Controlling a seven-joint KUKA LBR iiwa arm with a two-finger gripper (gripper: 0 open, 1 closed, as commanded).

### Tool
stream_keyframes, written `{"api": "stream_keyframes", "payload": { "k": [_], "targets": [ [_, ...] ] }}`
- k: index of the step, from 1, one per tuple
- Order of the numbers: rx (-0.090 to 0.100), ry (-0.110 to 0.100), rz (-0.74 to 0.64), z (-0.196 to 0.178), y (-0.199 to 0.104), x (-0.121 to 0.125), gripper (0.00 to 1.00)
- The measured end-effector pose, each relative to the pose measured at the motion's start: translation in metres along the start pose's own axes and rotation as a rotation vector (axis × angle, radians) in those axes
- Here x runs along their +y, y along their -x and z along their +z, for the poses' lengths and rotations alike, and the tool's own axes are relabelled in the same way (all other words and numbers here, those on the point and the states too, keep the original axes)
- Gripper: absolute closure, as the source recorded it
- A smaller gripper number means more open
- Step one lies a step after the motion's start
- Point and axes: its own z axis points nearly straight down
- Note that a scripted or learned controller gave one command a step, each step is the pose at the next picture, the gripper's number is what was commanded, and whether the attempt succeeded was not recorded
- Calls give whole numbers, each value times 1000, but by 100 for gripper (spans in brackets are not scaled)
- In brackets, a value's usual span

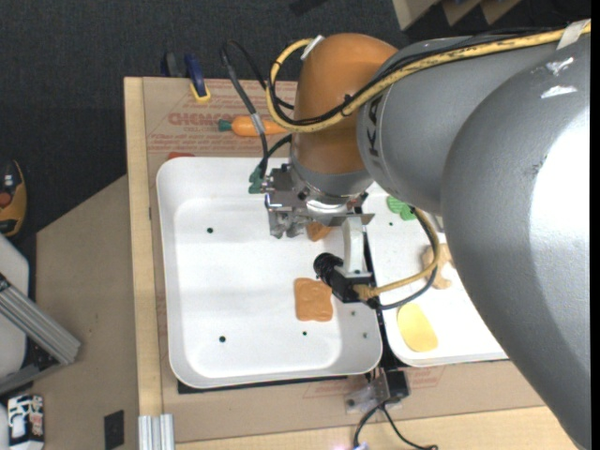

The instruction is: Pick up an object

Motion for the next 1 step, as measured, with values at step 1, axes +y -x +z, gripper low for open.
{"api": "stream_keyframes", "payload": {
  "k": [1],
  "targets": [
    [6, 29, -2, -130, -34, 31, 100]
  ]
}}
